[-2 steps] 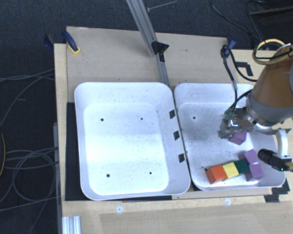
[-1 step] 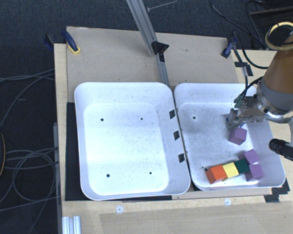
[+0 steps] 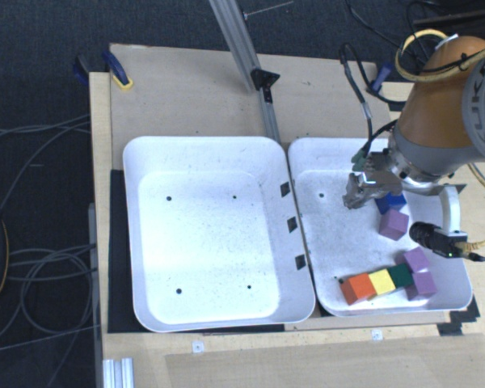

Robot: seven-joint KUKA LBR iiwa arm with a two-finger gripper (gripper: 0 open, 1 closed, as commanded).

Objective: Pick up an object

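1. One wooden bench (image 3: 186, 79) carries everything, with dark carpet and loose cables around it.
2. Two shallow white bins sit side by side on it: the left bin (image 3: 145, 217) and the right bin (image 3: 327, 241), joined along their shared edge by small black clips.
3. One arm (image 3: 444, 111), orange above the wrist, reaches in from the right over the upper part of the right bin.
4. One gripper (image 3: 357, 194) hangs low over the upper middle of the right bin; whether it is apart or together cannot be told from this angle, and nothing shows between its tips.
5. One striped bar (image 3: 378, 284) of orange, yellow and green segments lies near the front rim of the right bin.
6. Two purple blocks lie in the right bin: one purple block (image 3: 394, 224) near the middle right, the other purple block (image 3: 420, 269) just beside the bar's green end.
7. One blue block (image 3: 388, 204) is partly hidden under the wrist, just right of the gripper and touching or nearly touching the upper purple block.
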